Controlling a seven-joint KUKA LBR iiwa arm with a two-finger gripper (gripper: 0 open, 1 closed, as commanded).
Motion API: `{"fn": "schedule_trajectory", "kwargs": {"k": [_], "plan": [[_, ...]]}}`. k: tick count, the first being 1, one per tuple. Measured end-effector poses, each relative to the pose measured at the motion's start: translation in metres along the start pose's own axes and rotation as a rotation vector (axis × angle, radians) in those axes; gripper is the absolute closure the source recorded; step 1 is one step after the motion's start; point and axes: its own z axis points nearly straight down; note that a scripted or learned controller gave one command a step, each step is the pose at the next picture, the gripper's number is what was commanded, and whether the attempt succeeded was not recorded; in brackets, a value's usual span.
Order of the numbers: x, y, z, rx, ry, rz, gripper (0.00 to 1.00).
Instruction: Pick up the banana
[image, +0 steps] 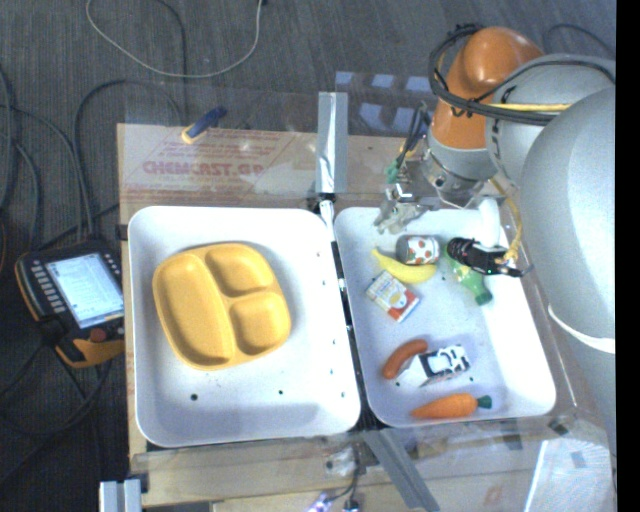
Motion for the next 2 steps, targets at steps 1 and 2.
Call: {"fn": "schedule_trajectory", "kwargs": {"k": [1,2], "plan": [[0.000,0.000,0.000,0.001,-0.001,0.001,0.00],[-0.075,0.002,0.061,-0.023,0.000,0.185,0.00]]}}
